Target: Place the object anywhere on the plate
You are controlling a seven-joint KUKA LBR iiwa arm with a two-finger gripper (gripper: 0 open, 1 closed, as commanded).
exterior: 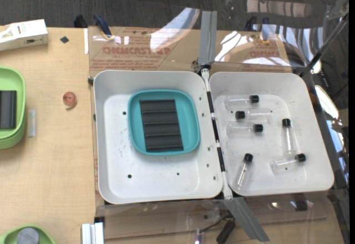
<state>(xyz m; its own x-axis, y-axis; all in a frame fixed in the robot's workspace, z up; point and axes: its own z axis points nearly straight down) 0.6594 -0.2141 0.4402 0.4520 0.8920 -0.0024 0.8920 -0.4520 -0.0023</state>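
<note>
Resting on teal plate (163, 122), dark ribbed block (161, 124), capped vials (260, 128) in right bin (316, 179)

A stack of shallow lime-green plastic trays (11, 110) sits at the wooden bench's left edge, holding a dark rectangular block (6, 110). Right of the trays lies a small round reddish disc (69, 99). Behind them rests a white cardboard box (22, 34). In front sits a grey round lid (28, 235).
</note>
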